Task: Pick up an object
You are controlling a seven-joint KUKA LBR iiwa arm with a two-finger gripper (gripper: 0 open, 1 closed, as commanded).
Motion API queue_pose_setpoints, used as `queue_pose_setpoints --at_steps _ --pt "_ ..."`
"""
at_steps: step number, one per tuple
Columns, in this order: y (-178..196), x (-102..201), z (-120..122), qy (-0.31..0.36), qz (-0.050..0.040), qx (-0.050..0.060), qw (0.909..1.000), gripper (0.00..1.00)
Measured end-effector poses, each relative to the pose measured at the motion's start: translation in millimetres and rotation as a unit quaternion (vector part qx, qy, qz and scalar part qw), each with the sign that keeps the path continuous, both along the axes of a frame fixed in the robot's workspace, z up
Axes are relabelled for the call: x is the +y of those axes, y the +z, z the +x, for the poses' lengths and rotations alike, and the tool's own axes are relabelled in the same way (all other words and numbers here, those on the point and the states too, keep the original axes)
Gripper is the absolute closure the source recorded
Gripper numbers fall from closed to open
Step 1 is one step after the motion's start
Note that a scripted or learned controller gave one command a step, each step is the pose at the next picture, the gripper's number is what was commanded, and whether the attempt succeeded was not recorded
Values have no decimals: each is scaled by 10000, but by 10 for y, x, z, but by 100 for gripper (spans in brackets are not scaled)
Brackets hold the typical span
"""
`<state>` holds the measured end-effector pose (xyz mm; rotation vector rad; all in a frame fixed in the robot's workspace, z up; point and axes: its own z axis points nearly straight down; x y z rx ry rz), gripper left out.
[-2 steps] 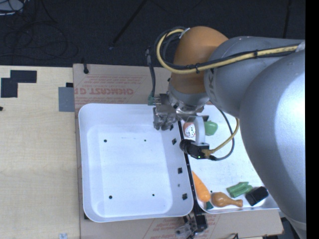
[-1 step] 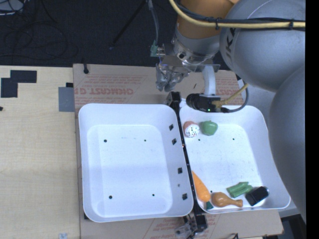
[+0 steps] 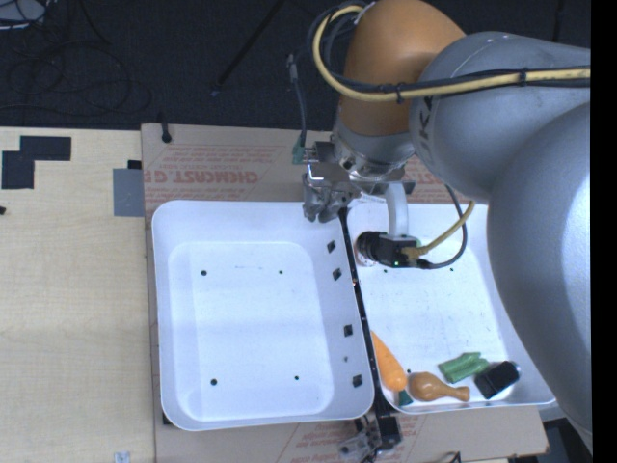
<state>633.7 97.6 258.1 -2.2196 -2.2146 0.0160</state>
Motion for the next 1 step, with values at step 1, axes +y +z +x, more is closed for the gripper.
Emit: queue_pose_setpoints --at_steps 1 --pt "-333 -154 -432 3 7 -3 10000 100"
